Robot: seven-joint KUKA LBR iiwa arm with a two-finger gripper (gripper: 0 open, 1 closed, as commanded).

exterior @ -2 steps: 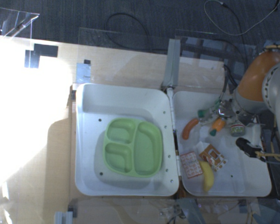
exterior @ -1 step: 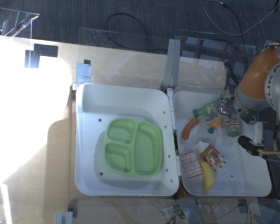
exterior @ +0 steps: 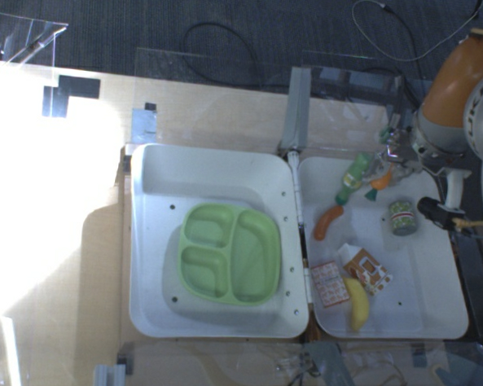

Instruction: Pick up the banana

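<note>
Up at the right white bin's (exterior: 429,326) far corner: grey, orange-banded arm (exterior: 464,87), gripper (exterior: 388,152) angled down-left, finger state unreadable.
Well apart, lying near the front wall: curved yellow banana (exterior: 357,302), long axis near-to-far, beside small printed cartons (exterior: 349,276).

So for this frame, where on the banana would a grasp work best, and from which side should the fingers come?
Grip the banana around its middle, coming straight down from above. It lies flat near the front of the right bin, long axis running roughly front to back, so the fingers should close across its narrow width. A carton touches its far end, so the middle looks the freer spot.
</note>
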